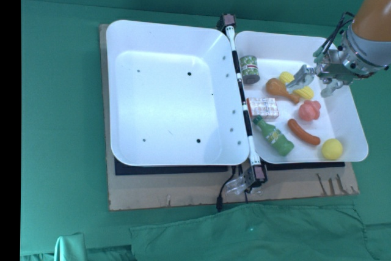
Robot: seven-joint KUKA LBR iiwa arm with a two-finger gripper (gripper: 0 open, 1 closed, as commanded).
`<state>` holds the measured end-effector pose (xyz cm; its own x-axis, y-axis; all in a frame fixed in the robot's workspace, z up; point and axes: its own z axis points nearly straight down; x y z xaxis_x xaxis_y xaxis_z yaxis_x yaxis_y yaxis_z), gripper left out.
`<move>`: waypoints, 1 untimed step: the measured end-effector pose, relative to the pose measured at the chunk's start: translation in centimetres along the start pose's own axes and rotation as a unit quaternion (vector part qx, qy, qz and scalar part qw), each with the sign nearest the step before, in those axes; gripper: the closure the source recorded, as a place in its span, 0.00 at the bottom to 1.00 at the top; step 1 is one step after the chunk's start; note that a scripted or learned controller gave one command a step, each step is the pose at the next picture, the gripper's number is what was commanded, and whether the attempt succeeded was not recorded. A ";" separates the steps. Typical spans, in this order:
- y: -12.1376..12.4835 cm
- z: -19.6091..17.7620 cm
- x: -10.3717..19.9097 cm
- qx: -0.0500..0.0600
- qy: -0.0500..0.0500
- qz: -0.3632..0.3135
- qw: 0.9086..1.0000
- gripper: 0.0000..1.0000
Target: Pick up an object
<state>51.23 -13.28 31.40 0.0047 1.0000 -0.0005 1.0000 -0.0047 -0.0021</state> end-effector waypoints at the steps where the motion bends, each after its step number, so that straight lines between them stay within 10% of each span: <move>1: -0.2 6.0 -0.7 0.001 0.000 0.001 1.000 0.00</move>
<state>51.06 -13.99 25.41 0.0060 1.0000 -0.0001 1.0000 -0.0060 -0.0041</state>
